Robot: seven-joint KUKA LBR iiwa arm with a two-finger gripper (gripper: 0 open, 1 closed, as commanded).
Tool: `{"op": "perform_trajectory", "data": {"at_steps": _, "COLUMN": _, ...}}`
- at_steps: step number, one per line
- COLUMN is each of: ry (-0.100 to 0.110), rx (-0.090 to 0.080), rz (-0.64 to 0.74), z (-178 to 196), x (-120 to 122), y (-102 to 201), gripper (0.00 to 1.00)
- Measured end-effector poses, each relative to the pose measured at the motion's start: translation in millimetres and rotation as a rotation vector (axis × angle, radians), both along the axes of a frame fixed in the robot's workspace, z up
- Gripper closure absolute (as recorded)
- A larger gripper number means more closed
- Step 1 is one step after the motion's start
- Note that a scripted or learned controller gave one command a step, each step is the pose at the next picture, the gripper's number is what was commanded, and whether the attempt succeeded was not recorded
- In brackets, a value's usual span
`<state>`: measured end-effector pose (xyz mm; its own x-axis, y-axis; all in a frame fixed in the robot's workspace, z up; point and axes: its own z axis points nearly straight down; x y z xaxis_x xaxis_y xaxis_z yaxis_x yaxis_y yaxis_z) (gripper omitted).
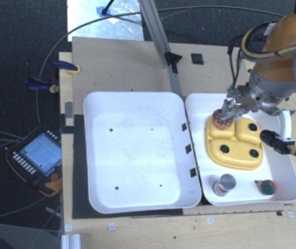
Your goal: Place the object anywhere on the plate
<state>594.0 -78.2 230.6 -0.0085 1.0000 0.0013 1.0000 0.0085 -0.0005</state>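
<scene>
A yellow plate (pixel 236 145) with several raised sections and dark dots lies in the right bin (pixel 200 139). A small round pink-and-brown object (pixel 221 120) rests at the plate's far left corner. My gripper (pixel 229 111) hangs directly over that object, reaching down from the grey arm (pixel 272 87) at the upper right. The gripper body covers the object's right side, so contact between them is not clear.
A small silver can (pixel 224 184) and a little green-and-red item (pixel 266 187) lie near the right bin's front wall. The left bin (pixel 93 154) stands beside it. A slanted metal pole (pixel 156 25) rises behind the bins.
</scene>
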Motion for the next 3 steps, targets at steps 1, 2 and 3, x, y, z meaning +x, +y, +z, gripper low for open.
{"op": "perform_trajectory", "data": {"at_steps": 1, "ry": 0.000, "rx": 0.000, "rz": 0.001, "z": -8.8, "x": -10.7, "y": 59.2, "gripper": 1.00}}
{"op": "perform_trajectory", "data": {"at_steps": 2, "ry": 0.001, "rx": 0.001, "rz": 0.001, "z": -17.0, "x": -27.7, "y": 109.4, "gripper": 1.00}}
{"op": "perform_trajectory", "data": {"at_steps": 3, "ry": -0.001, "rx": 0.001, "rz": 0.003, "z": -5.2, "x": -42.6, "y": 169.2, "gripper": 1.00}}
